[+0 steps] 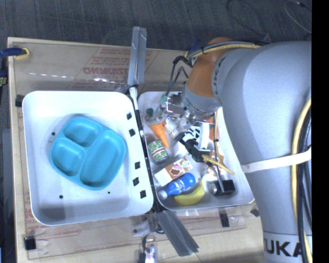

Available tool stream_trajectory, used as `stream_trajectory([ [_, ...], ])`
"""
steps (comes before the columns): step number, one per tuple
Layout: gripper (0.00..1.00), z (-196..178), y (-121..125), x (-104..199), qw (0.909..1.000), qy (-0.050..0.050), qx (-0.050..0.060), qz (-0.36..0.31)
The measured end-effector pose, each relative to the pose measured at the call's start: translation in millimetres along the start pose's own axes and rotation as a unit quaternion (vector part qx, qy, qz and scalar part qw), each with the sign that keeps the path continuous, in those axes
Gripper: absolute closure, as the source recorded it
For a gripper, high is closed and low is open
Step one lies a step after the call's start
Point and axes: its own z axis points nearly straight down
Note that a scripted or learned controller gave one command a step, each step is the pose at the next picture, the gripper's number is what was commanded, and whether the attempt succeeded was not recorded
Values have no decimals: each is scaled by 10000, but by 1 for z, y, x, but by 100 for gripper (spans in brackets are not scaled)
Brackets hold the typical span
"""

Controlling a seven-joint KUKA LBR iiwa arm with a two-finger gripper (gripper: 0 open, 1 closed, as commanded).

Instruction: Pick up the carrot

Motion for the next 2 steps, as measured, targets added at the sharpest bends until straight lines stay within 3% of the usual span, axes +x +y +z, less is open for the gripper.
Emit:
stream_trajectory([
  [1,0,2,35,-7,9951,-9,27,-993],
  [2,100,-10,36,-5,9946,-10,24,-1036],
])
